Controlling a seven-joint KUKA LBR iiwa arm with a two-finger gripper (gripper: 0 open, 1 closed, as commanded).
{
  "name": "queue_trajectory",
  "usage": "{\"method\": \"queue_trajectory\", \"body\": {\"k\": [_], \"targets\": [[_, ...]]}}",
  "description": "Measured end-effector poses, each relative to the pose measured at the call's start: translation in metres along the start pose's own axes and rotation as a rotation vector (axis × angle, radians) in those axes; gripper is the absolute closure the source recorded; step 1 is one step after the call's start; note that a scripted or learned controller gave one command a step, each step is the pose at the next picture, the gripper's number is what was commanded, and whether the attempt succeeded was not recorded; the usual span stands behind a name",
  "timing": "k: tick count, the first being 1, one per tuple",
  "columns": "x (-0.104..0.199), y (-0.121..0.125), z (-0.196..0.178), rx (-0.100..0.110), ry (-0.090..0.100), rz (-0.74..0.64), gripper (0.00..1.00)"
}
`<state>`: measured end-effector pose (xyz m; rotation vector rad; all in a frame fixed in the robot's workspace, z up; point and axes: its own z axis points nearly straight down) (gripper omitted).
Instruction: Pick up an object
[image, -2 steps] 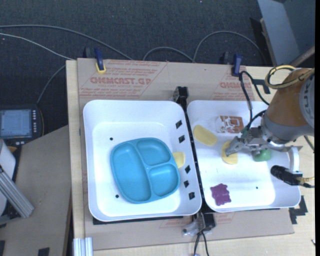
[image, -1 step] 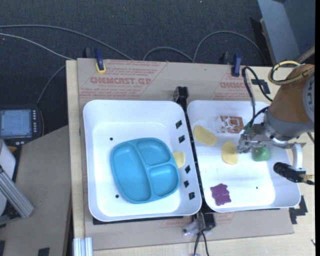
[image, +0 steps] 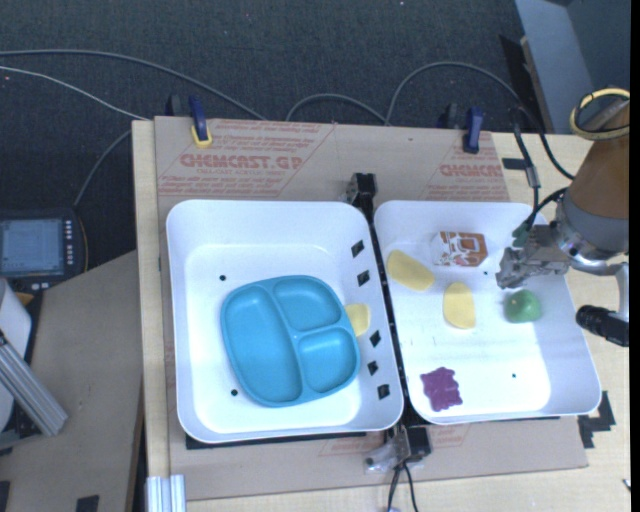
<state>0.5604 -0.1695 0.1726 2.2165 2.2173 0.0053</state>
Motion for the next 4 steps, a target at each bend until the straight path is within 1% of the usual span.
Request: {"method": "queue_trajectory", "body": {"k": [1,2,3,4], "targets": [[0.000,0.002,-0.045,0.001,0.000,-0.001,1.00],[0.047,0.011,-0.047,0.004,0.004,-0.006,1.00],[0.099,0.012,-0.039,0.010,0.006,-0.006,1.00],[0.159,0.005,-0.049,0.009,0.007,-0.007,1.00]]}}
